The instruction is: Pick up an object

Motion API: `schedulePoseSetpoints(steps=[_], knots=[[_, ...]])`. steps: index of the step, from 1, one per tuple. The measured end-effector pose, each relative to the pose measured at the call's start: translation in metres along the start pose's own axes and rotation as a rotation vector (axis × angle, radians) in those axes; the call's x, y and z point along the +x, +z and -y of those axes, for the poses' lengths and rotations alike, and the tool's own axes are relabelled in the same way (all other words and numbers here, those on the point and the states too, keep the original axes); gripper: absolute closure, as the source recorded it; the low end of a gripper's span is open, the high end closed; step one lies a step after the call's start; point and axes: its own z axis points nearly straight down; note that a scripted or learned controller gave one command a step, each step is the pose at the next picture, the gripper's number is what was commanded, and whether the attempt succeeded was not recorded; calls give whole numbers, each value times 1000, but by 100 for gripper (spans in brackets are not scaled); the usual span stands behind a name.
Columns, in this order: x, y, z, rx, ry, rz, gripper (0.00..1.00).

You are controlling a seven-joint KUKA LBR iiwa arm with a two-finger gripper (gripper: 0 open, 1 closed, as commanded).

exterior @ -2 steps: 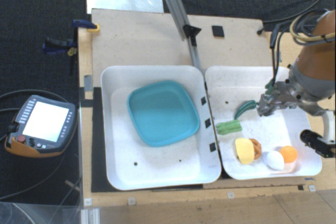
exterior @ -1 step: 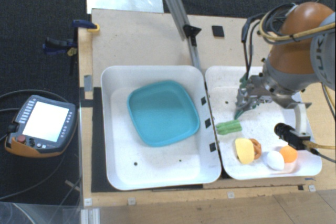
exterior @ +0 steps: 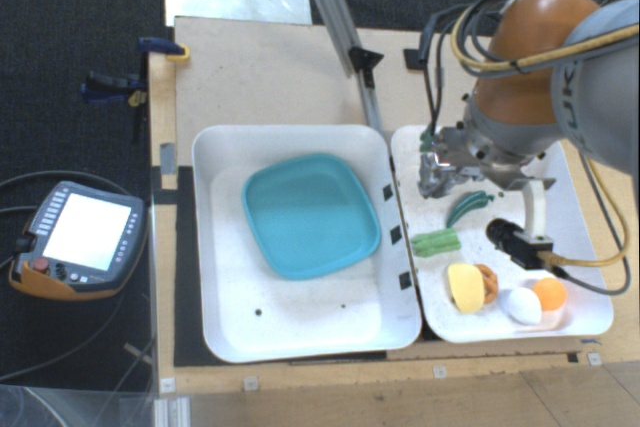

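Observation:
My gripper (exterior: 436,179) hangs over the back left part of the right bin (exterior: 590,315), close to its left wall. Just right of it and slightly nearer lies a dark green curved piece (exterior: 467,206), not between the jaws as far as I can see. A light green ridged block (exterior: 436,242) rests nearer the front, by the left wall. Along the front of that bin sit a yellow piece (exterior: 464,286), a small brown-orange piece (exterior: 488,281), a white egg shape (exterior: 522,304) and an orange ball (exterior: 549,293).
The left bin (exterior: 225,315) holds a teal square plate (exterior: 310,214), tilted slightly. A metal pole (exterior: 340,5) slants down to the bench behind the bins. A teach pendant (exterior: 78,237) lies on the floor at the left.

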Motion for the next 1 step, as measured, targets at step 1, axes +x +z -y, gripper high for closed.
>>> schedulePoseSetpoints(steps=[1], knots=[[56,11,-20,2,0,0,100]])
